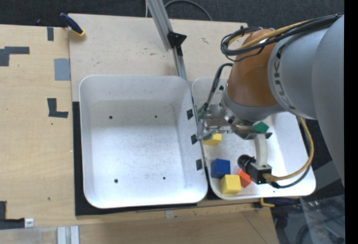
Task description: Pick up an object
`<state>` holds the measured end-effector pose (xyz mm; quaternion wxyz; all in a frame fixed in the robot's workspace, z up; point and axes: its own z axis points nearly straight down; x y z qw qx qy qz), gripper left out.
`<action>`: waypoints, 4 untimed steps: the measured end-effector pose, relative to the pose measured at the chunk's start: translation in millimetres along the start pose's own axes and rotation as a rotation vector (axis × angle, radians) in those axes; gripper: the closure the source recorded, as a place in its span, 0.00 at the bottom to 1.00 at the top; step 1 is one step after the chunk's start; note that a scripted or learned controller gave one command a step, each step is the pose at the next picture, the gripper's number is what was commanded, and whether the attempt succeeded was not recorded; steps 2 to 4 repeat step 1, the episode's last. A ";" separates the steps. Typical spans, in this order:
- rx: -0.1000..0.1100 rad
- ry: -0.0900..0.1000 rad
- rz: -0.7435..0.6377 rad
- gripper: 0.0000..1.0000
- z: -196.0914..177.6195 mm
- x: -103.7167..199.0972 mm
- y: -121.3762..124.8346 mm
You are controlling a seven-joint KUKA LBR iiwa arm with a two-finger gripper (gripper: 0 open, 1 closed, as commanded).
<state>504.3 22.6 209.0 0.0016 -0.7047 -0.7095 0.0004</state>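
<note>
Overhead slanted view of the bench with two shallow white bins side by side. The grey arm, with its orange band above the wrist, reaches in from the right over the right bin. The gripper hangs low near the left wall of that bin, directly above a small yellow object; whether the object is gripped or merely lying beneath the tool cannot be told, and the spread of the gripper is hidden by the wrist. Toward the near edge of the same bin lie a blue cube, a yellow cube just beside it, and an orange-red piece touching the yellow cube. A green object shows partly behind the wrist. The left bin lies beside them, its right rim meeting the right bin.
</note>
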 end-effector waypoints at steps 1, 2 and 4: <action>0.000 0.000 -0.002 1.00 0.0 60.9 3.7; 0.000 0.000 -0.002 1.00 0.0 60.9 3.7; 0.000 0.000 -0.002 1.00 0.0 60.9 3.7</action>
